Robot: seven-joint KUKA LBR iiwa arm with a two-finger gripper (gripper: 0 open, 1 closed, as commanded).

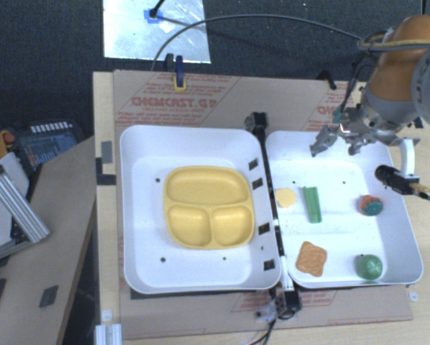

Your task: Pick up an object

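The right bin holds several small items: a green stick, a pale yellow disc, an orange-brown cracker-like piece, a green ball and a red-and-teal ball. My gripper hangs over the bin's far edge, above and behind the green stick. Its two fingers are spread apart with nothing between them.
The left bin holds a yellow three-compartment tray. A black divider with clips runs between the bins. A black cable arcs across the back. A black cylinder on the arm juts over the right bin's far right side.
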